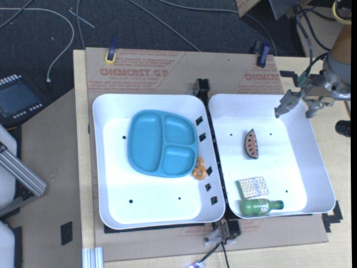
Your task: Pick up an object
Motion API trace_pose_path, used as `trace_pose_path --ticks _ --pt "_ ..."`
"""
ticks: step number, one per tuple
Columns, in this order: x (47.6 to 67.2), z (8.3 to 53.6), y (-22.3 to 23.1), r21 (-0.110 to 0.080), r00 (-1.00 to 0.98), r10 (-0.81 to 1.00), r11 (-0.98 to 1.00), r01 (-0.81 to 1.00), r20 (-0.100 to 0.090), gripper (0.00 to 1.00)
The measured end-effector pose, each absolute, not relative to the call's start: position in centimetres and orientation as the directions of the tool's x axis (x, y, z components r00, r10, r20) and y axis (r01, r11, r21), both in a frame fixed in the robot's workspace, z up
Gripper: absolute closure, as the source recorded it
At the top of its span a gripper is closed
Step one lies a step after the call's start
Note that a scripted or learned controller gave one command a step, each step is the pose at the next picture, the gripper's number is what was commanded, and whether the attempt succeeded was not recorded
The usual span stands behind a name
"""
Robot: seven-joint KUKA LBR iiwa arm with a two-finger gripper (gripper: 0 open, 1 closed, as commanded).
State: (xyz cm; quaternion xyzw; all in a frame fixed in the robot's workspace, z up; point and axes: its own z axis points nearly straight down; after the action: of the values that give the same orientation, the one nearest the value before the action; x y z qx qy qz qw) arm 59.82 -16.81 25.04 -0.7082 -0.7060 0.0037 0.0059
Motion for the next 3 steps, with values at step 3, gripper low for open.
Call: trace_pose_path --ticks 3 --pt "60.2 16.7 -17.0 -0.006 0.0 1.0 0.0 1.0 0.002 0.0"
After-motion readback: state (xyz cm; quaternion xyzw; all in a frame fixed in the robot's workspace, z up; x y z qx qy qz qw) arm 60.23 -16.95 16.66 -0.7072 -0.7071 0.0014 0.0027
